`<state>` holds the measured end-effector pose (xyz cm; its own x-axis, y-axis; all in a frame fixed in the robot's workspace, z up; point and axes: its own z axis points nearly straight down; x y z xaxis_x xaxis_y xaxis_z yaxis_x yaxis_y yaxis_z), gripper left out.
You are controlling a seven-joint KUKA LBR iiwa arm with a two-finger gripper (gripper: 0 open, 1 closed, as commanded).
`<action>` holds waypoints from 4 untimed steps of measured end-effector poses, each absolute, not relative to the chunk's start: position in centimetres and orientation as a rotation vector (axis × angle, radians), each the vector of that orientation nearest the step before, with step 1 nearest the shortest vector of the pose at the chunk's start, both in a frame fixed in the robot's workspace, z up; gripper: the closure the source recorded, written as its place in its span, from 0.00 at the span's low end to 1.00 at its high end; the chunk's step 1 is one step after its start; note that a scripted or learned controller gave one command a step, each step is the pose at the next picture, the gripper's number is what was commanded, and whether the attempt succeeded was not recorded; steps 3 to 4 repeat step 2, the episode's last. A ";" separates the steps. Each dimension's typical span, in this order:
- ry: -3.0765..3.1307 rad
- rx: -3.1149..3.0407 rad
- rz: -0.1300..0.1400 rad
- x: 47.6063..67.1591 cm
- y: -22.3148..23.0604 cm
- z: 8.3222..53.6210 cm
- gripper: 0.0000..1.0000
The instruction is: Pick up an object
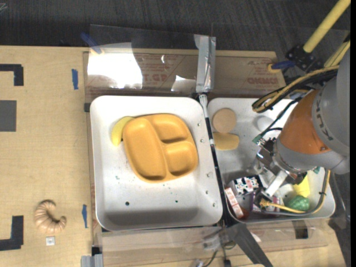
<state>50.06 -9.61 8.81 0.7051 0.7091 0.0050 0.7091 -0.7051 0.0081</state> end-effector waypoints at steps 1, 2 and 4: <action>1.204 2.897 0.010 50.0 -9.6 8.7 0.00; 1.050 2.962 0.000 55.8 -9.5 13.1 0.00; 1.050 2.962 0.000 55.8 -9.5 13.1 0.00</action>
